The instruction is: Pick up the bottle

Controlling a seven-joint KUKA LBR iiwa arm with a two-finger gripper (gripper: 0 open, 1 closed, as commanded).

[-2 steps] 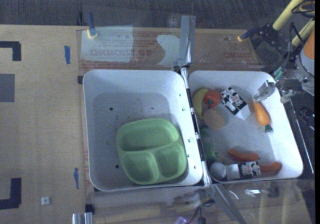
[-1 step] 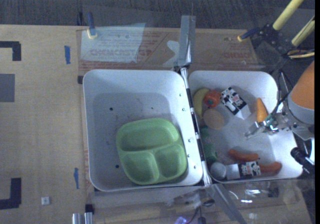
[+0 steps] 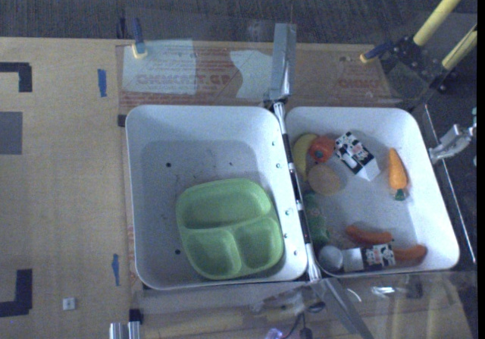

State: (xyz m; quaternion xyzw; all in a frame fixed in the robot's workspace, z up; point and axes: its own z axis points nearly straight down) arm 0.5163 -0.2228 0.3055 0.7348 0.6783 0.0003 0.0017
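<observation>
Bottle (image 3: 356, 258): lying flat, right bin (image 3: 436, 208), near wall
Handling: probably light, stiff, slippery
Hold: across mid-body
Grip state: cannot tell

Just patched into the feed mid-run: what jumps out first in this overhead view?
The green divided tray dominates the left bin, lying toward its near side. The right bin is crowded with small items: an orange carrot by its right wall, a cow-patterned carton near the middle, and the bottle lying on its side along the near edge.

The bottle (image 3: 358, 257) label is too blurred to read.
</observation>
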